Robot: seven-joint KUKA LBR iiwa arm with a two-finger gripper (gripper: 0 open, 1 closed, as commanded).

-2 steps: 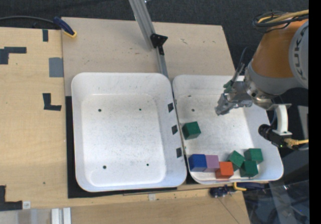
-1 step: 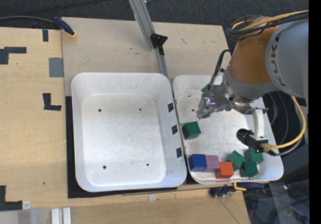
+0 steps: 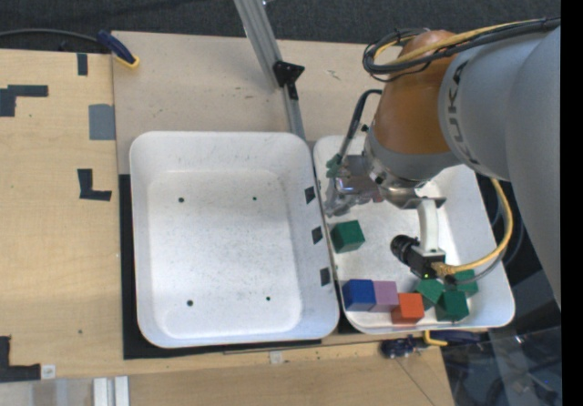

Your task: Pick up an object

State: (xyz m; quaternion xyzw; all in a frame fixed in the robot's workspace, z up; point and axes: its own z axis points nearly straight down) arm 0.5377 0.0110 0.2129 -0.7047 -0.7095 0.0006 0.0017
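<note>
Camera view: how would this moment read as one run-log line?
arm: over right bin | gripper: above green block | holding: nothing seen

A robotics lab, shown by a plywood bench (image 3: 55, 213) marked with tape patches (image 3: 102, 120); two white bins (image 3: 223, 145) set on a black mat, a metal strut (image 3: 260, 22) clamped above, cables (image 3: 496, 240) looped round a grey and orange arm (image 3: 455, 95)

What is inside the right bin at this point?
The right bin holds a green block alone, then blue, purple, orange and green blocks clustered. The arm covers its far part.
</note>
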